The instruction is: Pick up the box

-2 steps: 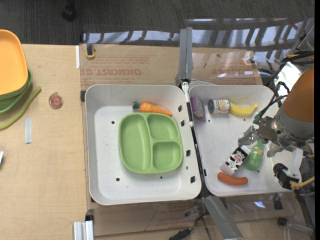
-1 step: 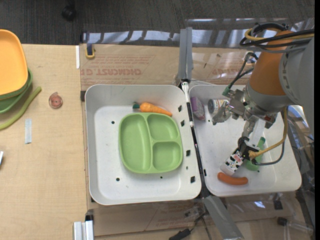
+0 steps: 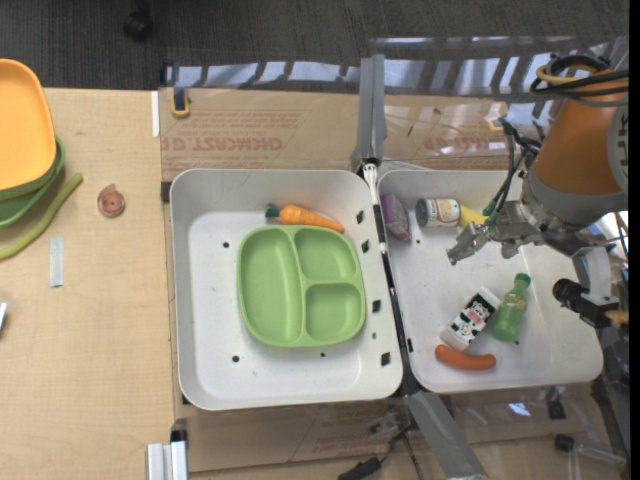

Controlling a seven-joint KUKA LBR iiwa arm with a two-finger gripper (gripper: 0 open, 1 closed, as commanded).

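Nothing is lifted yet. The black-and-white box (image 3: 473, 318) lies in the right bin (image 3: 560, 373), touching the green bottle (image 3: 511, 311) and just above the sausage (image 3: 465, 358). The gripper (image 3: 490, 240) hovers apart from it, fingers spread, holding nothing; descent and grasp remain.

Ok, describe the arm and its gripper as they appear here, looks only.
The arm enters from the right: a rounded grey body with a wide orange band above the wrist. Dark cables, one yellowish, loop near its top and run down toward the wrist. The gripper is a small grey metal assembly with thin grey parts; beside it sits a black cylindrical fitting.
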